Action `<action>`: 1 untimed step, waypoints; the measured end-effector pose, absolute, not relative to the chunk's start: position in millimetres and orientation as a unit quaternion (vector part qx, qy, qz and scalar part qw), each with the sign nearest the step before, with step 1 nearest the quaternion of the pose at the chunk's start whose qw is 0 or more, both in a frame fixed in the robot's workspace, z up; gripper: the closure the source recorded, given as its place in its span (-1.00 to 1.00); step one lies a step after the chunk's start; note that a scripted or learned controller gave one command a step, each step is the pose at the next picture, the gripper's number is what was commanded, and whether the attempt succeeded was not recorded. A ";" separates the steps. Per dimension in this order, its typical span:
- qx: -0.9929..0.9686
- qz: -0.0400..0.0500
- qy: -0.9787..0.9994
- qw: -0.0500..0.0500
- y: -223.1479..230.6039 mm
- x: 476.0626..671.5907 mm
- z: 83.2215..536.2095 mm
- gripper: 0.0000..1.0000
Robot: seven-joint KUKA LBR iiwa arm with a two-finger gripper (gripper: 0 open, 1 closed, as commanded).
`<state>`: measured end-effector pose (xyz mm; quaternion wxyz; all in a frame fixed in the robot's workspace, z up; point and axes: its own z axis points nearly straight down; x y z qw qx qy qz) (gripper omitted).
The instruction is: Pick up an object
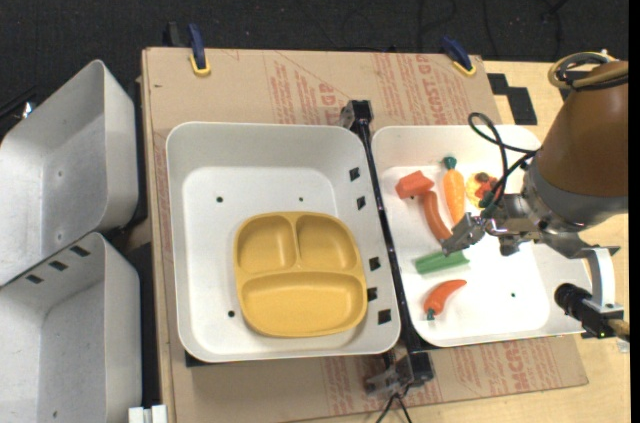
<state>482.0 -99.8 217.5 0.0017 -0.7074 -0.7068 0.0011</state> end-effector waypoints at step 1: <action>-0.708 0.001 -0.707 0.002 -98.3 482.2 174.4 -1.00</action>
